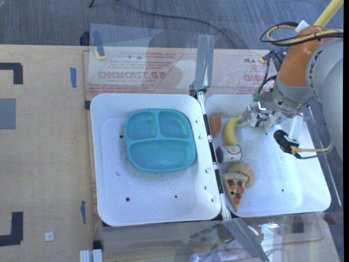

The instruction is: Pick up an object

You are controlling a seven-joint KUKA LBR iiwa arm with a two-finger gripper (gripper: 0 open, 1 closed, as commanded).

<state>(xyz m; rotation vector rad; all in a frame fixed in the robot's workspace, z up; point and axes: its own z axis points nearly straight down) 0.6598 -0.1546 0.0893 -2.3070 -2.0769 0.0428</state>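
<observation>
My gripper hangs over the back of the right bin, below the arm's orange band. A yellow banana lies just to its left, its upper tip close to the gripper. Whether the two touch is unclear. An orange piece rests against the bin's left wall beside the banana. In front of the banana sit a small white and red can, a tan croissant and a pizza slice.
The left bin holds a teal divided plate. A black and yellow cable loops from the arm over the right bin's right side. Clear plastic panels stand behind the bins.
</observation>
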